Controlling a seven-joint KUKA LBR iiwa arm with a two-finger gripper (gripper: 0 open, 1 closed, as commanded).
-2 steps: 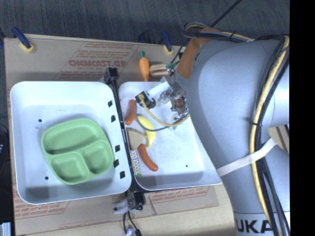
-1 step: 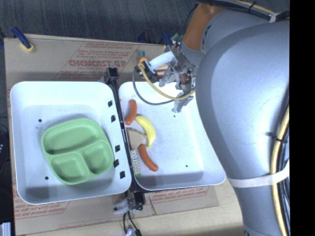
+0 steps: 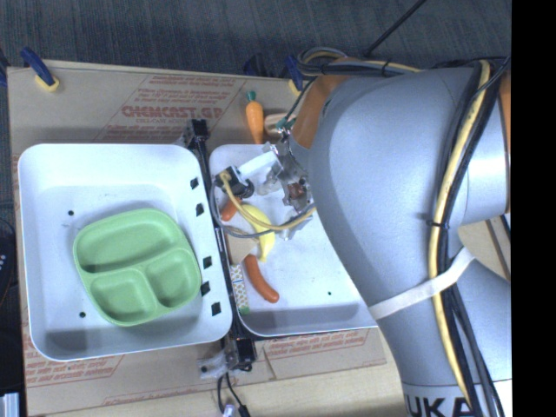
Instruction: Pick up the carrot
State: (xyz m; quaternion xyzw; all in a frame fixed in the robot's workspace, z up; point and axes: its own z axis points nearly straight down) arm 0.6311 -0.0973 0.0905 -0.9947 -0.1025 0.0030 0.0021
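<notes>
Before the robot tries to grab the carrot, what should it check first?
1. Carrot in sight: ok. It lies on the cardboard beyond the right bin, outside both bins.
2. Carrot free of clutter: ok, nothing rests on it.
3. Gripper over the carrot: not ok. It is over the right bin, apart from the carrot.
4. Gripper fingers ready: cannot tell.
5. No mix-up: not ok yet. A sausage and a banana lie in the right bin near the gripper.
6. Green plate out of the way: ok, in the left bin.
</notes>
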